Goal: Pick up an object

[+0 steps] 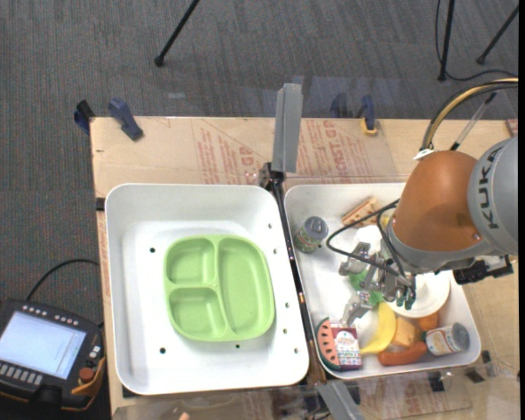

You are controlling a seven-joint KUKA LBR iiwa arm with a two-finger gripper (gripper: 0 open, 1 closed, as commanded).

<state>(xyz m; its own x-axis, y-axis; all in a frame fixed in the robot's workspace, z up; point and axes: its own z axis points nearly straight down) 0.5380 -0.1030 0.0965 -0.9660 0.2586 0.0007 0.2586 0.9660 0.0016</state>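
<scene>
Down in the right bin, the gripper hung low over the clutter at lower right of frame, partly masked by cables and the arm's orange band. Whether its claw was apart or together could not be told; metal parts and wires blurred together there.

Just below the claw lay a yellow banana, close under it though contact was unclear. A green object sat right against the gripper, half hidden. Left of the banana stood a small carton on a watermelon-slice toy. Right of it: an orange piece and a small can. A white disc lay beneath the wrist, mostly covered. Upper left in that bin: a tin and a wooden clothespin.

The left bin held a green divided tray.
</scene>
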